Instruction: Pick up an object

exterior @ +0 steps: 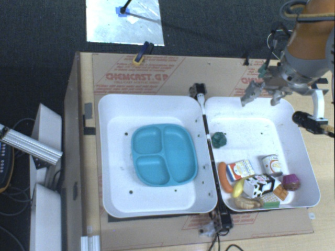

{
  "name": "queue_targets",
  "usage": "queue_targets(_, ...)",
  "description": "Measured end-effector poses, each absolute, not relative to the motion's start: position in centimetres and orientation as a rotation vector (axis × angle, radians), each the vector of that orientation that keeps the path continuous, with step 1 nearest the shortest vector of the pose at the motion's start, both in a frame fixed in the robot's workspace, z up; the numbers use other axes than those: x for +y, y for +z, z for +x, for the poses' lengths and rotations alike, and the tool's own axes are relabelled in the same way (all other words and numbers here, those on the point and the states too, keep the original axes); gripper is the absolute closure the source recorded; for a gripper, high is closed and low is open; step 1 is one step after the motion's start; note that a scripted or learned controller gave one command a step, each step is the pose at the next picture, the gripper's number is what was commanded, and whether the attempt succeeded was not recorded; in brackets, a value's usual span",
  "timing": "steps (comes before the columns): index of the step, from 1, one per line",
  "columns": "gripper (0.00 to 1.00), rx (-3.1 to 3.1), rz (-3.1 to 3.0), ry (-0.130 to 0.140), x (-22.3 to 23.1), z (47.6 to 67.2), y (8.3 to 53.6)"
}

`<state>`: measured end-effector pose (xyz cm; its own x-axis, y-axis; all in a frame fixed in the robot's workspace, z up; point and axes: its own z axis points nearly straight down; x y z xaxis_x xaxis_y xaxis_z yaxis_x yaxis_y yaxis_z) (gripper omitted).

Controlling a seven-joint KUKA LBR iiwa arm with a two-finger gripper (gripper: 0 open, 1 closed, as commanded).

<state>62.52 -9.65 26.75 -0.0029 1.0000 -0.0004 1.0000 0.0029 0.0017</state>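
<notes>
So the gripper was hanging over the far rim of the right bin, up around 1 o'clock in the camera view, with its two fingers spread wide and nothing between them. Everything worth grabbing was piled down at about 5 o'clock in that bin: an orange sausage-looking thing, a red and white packet, a small can, a purple block, a banana and a black and white cow-pattern toy. One dark green lump sat on its own by the divider, well apart from the rest.

My guess at what could have gone wrong: that pile was packed tight, items touching or overlapping, so a finger coming down could have landed on top of a neighbour and just shoved things around instead of closing on one piece. The can looked round and slick, so it might have squirted out. The pile also sat close to the near wall, so a finger could have clipped the rim.

The left bin just held a blue divided plate, too flat for an easy pinch. Green lump looked the safest pick to me.
</notes>
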Motion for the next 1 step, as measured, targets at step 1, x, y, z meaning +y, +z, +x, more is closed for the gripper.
queue_targets(1,0.0,2.227,2.218,0.0,-2.13,63.02,18.43)
